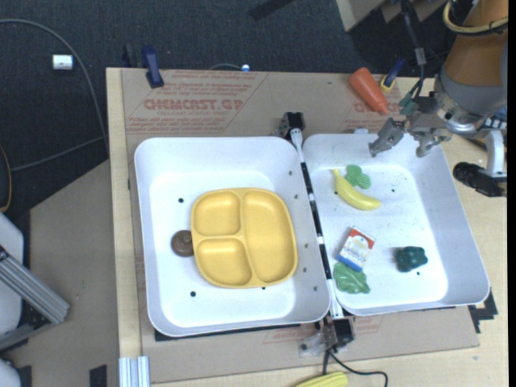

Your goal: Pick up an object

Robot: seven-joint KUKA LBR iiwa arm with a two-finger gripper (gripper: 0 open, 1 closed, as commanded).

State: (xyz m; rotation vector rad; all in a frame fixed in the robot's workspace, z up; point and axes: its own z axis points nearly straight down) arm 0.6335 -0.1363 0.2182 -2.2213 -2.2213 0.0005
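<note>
My gripper hangs open over the far edge of the right bin, with nothing between its fingers. Below it and to the left lies a yellow banana with a small green piece against it. Nearer the front of the bin are a small red and white box, a light green leafy toy and a dark green toy.
The left bin holds a yellow divided plate and a small brown round thing beside it. An orange carrot-like object lies on the cardboard behind the right bin. A blue clamp sits at the back left.
</note>
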